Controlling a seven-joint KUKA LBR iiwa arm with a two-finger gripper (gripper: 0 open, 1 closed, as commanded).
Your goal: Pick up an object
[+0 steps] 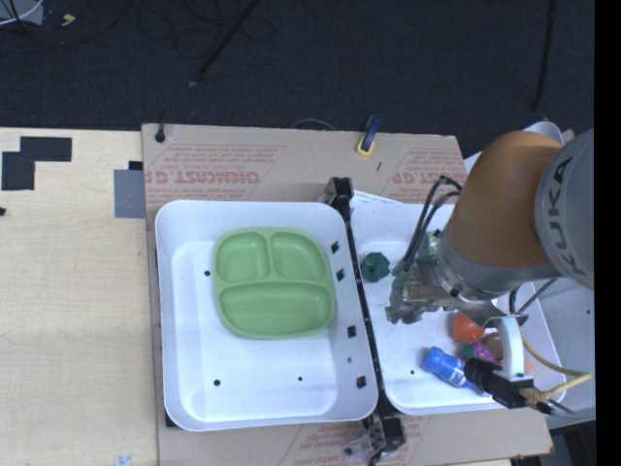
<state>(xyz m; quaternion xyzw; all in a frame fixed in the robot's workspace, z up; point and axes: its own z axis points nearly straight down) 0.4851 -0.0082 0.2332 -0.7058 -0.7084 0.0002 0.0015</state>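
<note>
My gripper (408, 304) hangs low over the right bin (403, 377), its dark fingers near the bin floor just right of the divider. A dark green lump (375, 265) lies a little up and left of the gripper, apart from it. A blue cylinder (444, 365) lies toward the bin's front, below the gripper. An orange-red piece (466, 330) and a small magenta bit (482, 354) sit to the right, partly hidden by the arm. I see nothing between the fingers.
The left bin (189, 377) holds a light green divided plate (274, 283). The arm's grey and orange body (505, 212) covers the right bin's far right part. A black clamp strip (354, 289) runs between the bins. A blue-and-yellow clip (368, 136) sits on the cardboard behind.
</note>
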